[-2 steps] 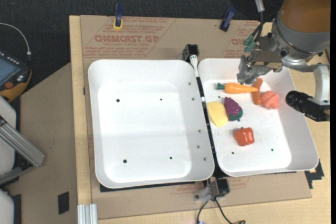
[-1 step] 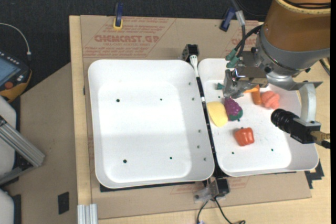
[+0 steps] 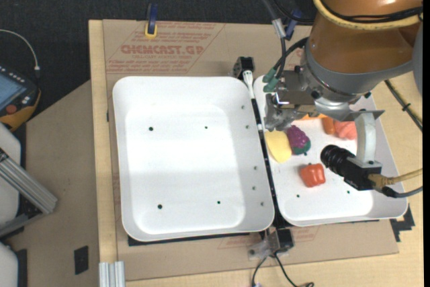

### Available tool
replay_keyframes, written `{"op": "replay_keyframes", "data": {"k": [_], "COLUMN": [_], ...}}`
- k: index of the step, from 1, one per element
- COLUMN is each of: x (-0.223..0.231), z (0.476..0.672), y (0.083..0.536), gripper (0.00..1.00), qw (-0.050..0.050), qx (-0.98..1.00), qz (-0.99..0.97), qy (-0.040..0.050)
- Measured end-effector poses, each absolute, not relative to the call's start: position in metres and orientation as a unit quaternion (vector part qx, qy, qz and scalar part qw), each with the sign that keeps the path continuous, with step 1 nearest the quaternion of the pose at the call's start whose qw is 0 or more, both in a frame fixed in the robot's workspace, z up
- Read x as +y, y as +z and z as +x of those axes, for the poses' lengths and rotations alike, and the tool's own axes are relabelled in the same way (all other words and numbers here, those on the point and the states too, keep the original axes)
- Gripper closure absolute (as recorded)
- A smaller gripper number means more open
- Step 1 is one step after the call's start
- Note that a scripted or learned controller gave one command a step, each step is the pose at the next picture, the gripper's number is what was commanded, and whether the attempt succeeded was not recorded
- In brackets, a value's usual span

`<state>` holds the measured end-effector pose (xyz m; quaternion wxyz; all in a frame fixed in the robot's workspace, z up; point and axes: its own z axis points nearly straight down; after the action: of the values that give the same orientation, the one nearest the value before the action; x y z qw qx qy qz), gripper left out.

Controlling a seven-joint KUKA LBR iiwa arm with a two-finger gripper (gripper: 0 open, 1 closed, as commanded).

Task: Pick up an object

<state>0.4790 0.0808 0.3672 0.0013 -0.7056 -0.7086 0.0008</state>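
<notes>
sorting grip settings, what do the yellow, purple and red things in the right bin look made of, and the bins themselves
Yellow piece: smooth, matte, probably plastic or foam.
Purple piece: lumpy with a faint sheen, likely moulded plastic.
Red piece: matte, plastic or rubber; hard to say.
Right bin and left bin: thin white plastic with a smooth rolled rim.

Two bins sit side by side on the bench, and the right bin point(image 3: 336, 208) holds a lemon point(image 3: 278, 146) at its left wall, grapes point(image 3: 298, 138) touching the lemon's right side, a pepper point(image 3: 312, 175) nearer the front, and the gripper point(image 3: 277, 119) just behind the lemon.
</notes>
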Motion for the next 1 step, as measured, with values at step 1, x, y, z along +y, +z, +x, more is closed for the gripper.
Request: {"op": "replay_keyframes", "data": {"k": [1], "x": [0.0099], "z": [0.4798], "y": [0.3909], "gripper": [1.0], "qw": [-0.003], "qx": [-0.704], "qz": [-0.71], "qy": [-0.0011]}}
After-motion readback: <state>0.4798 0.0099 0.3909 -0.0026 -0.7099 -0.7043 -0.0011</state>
